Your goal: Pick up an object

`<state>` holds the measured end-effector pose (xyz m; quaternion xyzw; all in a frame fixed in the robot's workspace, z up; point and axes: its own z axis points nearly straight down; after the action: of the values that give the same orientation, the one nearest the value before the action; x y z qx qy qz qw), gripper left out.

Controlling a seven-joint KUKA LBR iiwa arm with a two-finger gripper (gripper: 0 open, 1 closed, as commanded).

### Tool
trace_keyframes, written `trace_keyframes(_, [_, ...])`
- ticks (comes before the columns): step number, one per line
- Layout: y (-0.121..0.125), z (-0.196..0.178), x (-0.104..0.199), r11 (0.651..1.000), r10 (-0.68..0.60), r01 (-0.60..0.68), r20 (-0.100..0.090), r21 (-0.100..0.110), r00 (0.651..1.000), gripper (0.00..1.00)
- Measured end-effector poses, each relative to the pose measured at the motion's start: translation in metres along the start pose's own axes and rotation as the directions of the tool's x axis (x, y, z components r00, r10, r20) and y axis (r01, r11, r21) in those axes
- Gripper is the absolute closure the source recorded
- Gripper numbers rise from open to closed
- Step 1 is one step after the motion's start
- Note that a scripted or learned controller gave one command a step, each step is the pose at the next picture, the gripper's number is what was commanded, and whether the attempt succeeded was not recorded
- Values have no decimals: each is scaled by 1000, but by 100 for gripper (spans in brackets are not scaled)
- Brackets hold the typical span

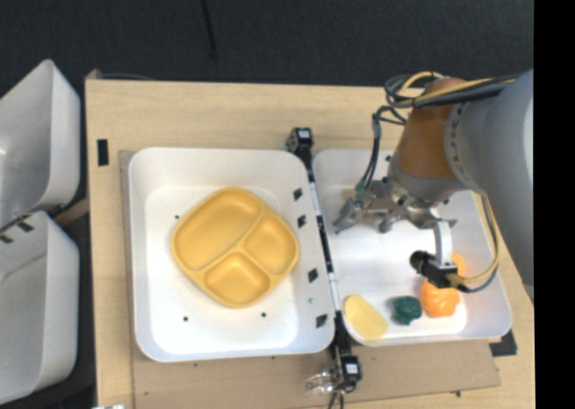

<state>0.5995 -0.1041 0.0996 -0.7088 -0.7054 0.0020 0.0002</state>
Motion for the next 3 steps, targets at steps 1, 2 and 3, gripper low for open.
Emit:
trace_keyframes(1, [2, -14, 0, 1000, 5, -5, -3, -6, 1000, 100])
trace_keyframes(2, [6, -60, 5, 1000, -10, 10, -2, -8, 1000, 100])
trace_keyframes(3, [7, -108, 4, 1000, -7, 7, -2, -7, 1000, 100])
